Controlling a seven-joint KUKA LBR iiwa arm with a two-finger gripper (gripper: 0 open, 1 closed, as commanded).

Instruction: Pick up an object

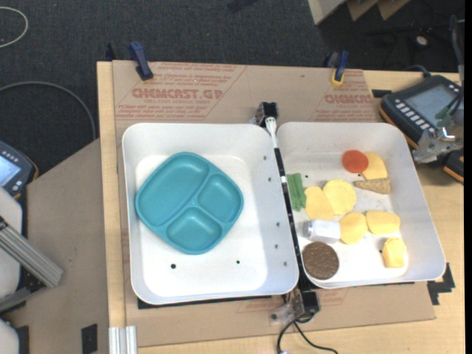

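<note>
With the gripper's state impossible to tell, best target the brown disc [321, 260] — just below the white packet [323, 231], fairly clear of the yellow pieces [340, 195] crowding above it.

Dark carpet [184, 21] surrounds the bench; a brown board [221, 87] is clamped by blue clips [140, 59]; cables [15, 28] trail across the floor.

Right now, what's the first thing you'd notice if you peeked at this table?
The big teal plate with three sections, alone in the left bin. Next, the heap of yellow toy food pieces in the right bin, with a red round piece at the back and a brown disc at the front.
</note>
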